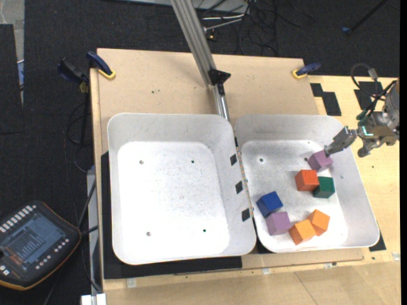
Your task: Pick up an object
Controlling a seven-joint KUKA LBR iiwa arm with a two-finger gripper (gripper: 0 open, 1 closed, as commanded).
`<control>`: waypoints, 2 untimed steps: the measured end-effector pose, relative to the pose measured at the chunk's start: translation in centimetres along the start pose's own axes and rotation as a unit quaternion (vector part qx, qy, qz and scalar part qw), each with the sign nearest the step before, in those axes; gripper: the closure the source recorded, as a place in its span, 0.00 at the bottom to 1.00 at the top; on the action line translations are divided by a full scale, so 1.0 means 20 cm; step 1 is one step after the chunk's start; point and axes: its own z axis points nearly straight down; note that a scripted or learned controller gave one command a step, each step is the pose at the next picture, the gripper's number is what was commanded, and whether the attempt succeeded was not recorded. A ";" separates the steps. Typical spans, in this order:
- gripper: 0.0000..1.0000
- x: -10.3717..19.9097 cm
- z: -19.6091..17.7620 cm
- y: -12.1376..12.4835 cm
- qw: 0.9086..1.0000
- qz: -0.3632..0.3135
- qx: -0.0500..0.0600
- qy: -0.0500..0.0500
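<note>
Several coloured blocks lie in the right bin (280,127). A purple block (320,161) sits nearest the arm, with a red-orange block (306,180) and a green block (325,187) just below it. Further forward are a blue block (269,203), a second purple block (278,222) and two orange blocks (302,232) (320,221). My gripper (351,147) hangs over the bin's right rim, open, with nothing between its fingers. Its left fingertip (332,149) is just above and to the right of the nearest purple block.
The left bin (127,127) stands beside the right one on the wooden bench. A slanted metal pole (197,37) comes down to the gap between the bins. Clamps (102,65) (305,70) hold the board's far corners. A teach pendant (32,243) lies at lower left.
</note>
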 end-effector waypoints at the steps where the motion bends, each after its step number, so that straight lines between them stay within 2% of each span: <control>1: 0.00 0.00 -0.01 0.00 1.000 -0.001 -0.002 -0.001; 2: 0.00 0.04 0.30 0.01 1.000 0.000 0.001 0.000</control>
